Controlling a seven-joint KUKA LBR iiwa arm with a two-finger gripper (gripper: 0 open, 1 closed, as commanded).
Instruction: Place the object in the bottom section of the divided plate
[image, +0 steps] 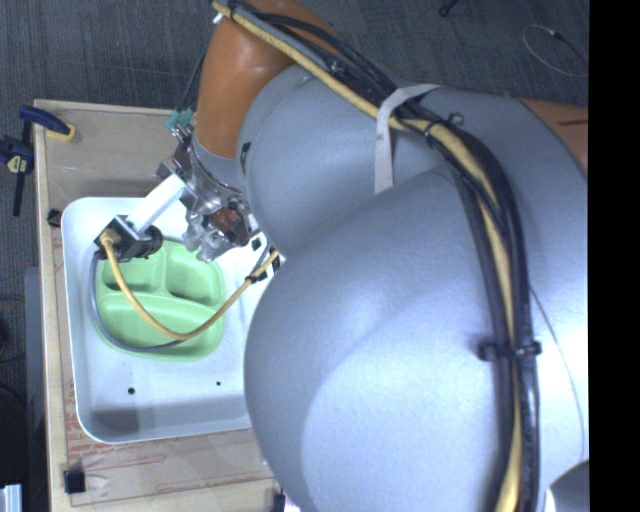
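Observation:
A light green divided plate (196, 283) lies in the upper part of the left white bin (150, 400). My gripper (213, 238) hangs over the plate's upper right edge, below the orange band (235, 65) of the wrist. The gripper's metal parts are crowded together and partly hidden by the arm. A white bracket with a black end (130, 238) sticks out from the wrist to the left, over the plate's top left corner. A yellow cable (160, 318) loops down across the plate and back up to the arm.
The big grey arm body (420, 300) covers the right bin and most of the view. Blue clamps (40, 125) sit on the wooden bench's top left corner. The left bin's lower floor is bare white.

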